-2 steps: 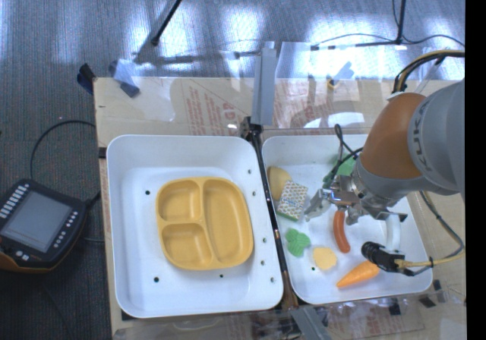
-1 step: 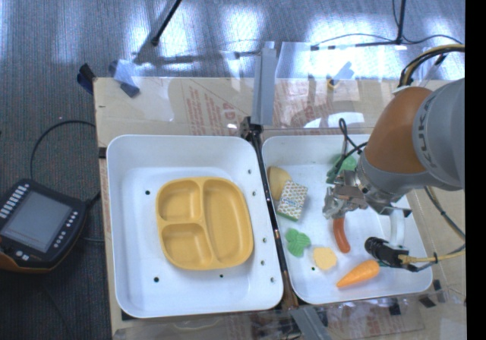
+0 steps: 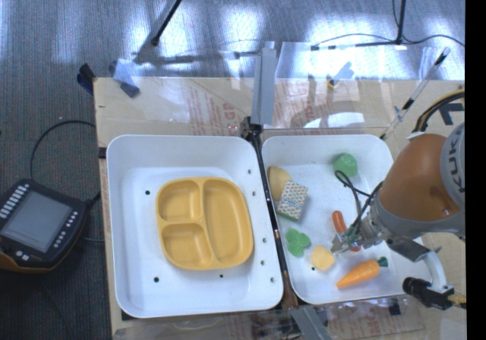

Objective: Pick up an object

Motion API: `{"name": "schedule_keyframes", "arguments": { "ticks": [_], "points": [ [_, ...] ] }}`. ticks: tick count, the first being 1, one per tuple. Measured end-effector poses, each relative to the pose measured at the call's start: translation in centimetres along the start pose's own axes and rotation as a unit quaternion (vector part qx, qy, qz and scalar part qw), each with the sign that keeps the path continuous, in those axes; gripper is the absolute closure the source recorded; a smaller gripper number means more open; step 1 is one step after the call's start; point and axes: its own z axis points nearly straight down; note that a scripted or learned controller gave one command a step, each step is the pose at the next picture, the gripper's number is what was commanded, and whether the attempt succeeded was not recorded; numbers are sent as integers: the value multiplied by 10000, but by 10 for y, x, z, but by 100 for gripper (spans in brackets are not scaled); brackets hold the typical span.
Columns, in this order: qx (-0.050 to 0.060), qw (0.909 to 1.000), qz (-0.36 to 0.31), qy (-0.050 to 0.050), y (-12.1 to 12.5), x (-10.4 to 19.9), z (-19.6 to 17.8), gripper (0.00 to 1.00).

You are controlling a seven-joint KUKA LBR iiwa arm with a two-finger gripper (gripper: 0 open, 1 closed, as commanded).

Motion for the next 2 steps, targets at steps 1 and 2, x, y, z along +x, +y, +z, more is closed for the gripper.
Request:
{"name": "schedule_keyframes", "arguments": {
  "ticks": [1,2],
  "points": [
    [-63,9997,247,-29,55,-9,-88,100],
    [-19,9997,257,-11,53,-9,-84,0]
  ]
}}
